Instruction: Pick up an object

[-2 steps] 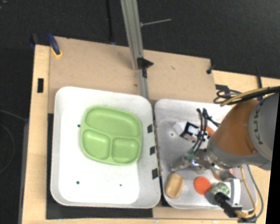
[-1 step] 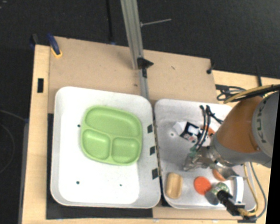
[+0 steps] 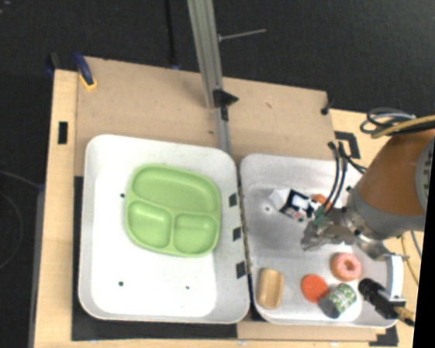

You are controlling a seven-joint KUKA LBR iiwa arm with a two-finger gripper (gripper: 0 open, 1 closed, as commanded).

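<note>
Two white bins are set side by side on a bench. The left bin (image 3: 97,273) holds a green divided plate (image 3: 173,209). The right bin (image 3: 271,179) holds a white and black packet (image 3: 292,203), a pink ring (image 3: 345,266), a tan block (image 3: 269,287), an orange disc (image 3: 313,286) and a green can (image 3: 338,299). The gripper (image 3: 318,237) is lowered between packet and ring; whether it is released or clenched cannot be told. Nothing is seen grasped, so the pick appears not yet made.

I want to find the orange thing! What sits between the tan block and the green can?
A small orange-red round piece lies between the tan block and the green can, in the camera view.
</note>
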